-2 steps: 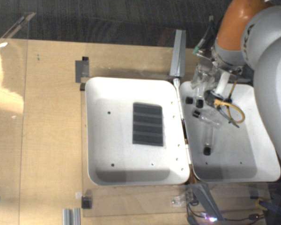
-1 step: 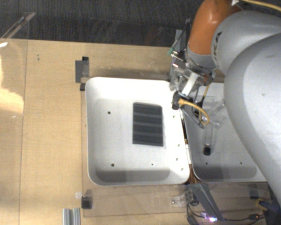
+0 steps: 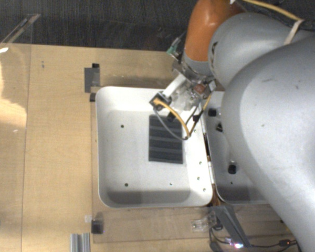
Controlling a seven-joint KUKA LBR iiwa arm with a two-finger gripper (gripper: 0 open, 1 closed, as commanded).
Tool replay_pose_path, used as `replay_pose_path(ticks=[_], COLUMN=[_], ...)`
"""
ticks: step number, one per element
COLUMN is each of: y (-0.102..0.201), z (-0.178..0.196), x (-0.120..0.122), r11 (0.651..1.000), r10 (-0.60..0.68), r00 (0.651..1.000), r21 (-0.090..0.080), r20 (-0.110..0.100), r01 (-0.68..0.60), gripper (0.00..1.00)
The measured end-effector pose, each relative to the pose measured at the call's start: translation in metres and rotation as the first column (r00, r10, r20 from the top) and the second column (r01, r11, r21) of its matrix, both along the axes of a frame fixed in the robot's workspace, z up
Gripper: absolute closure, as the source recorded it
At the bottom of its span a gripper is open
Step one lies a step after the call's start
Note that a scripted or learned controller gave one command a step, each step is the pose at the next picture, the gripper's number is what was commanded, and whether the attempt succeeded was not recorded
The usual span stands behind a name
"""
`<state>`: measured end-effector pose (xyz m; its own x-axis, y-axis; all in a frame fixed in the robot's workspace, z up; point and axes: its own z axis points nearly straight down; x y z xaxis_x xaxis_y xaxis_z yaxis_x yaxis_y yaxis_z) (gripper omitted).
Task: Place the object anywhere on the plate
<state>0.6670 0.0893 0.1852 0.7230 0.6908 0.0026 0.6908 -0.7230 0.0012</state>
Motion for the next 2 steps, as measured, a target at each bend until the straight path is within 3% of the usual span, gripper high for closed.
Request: replay_pose_path(ticks=[1,2], y=[0.099,0.129], z=[-0.073,0.057], x=[-0.023,-0.011], r11=[0.931,0.833], r10=[0.364,0.553], r00=[0.931,0.833], r21=[0.001,-0.002], r20=[-0.003,0.005], r01=[-0.364,-0.553], gripper=[1.0,1.0])
